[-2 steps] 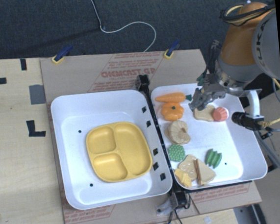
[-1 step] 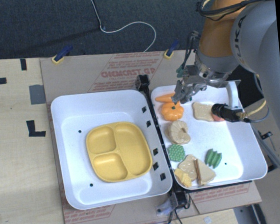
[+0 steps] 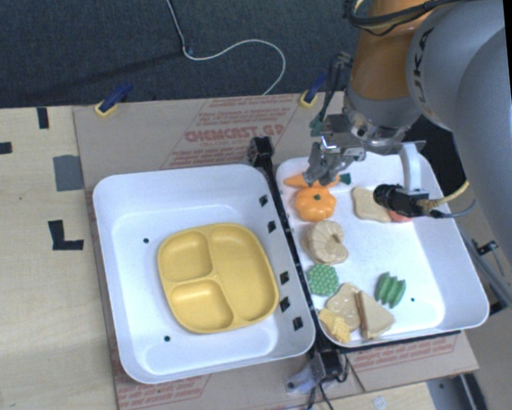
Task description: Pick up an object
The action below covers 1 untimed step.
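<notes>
Claw (image 3: 325,169) position: low over the far-left corner of the right bin (image 3: 426,260), at the end of the arm (image 3: 458,54), which enters from the right. Whether the claw is spread or pressed together cannot be told from this angle, and nothing is seen gripped in it.

Directly below and just in front of the claw tip lies an orange pumpkin-shaped item (image 3: 314,204), resting on the bin floor close to the left wall. A small orange piece (image 3: 293,182) lies just beside it on the far side, against the same wall, next to the claw tip.

Surrounding items in the right bin:
- A pale flat piece (image 3: 365,204) to the right of the pumpkin shape, near but apart from it.
- A beige round item (image 3: 325,243) just in front of the pumpkin shape.
- A green dotted disc (image 3: 323,280) further forward.
- Green pods (image 3: 390,288) towards the middle front.
- A sandwich-like wedge (image 3: 358,312) at the front-left corner.

The left bin (image 3: 123,212) holds a yellow divided plate (image 3: 216,276). Both bins stand side by side on the surface (image 3: 28,267).
</notes>
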Each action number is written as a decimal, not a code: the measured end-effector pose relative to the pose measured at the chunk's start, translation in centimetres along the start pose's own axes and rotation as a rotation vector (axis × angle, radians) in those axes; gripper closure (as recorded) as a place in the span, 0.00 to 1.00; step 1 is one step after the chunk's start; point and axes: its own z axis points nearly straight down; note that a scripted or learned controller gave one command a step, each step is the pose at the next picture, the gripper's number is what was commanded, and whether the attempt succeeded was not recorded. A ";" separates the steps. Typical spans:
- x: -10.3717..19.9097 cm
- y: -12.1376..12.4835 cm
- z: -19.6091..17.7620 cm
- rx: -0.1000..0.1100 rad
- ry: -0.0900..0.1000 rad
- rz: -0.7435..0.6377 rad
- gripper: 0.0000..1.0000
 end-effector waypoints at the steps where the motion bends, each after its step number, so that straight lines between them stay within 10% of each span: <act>1: 0.4 -0.7 1.6 0.002 -0.001 0.002 1.00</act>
